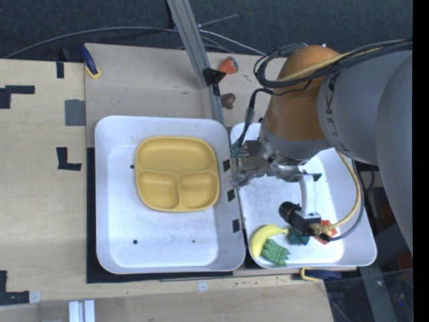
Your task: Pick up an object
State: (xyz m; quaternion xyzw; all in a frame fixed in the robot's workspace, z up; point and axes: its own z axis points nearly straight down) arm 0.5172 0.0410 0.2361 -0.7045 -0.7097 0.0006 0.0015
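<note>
Fingers cannot be told open or shut; the gripper (pixel 242 168) hangs low at the right bin's (pixel 355 247) left wall. A banana (pixel 263 234) and green toy (pixel 275 251) lie nearby in its front corner. A yellow plate (pixel 177 173) sits in the left bin (pixel 110 180).

A yellow compartment plate (pixel 177 173) lies in the left white bin (pixel 107 200).

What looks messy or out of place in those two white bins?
Nothing is spilled or broken. The yellow divided plate lies flat, slightly askew, in the left bin. The banana and green toy crowd the right bin's near corner.
</note>
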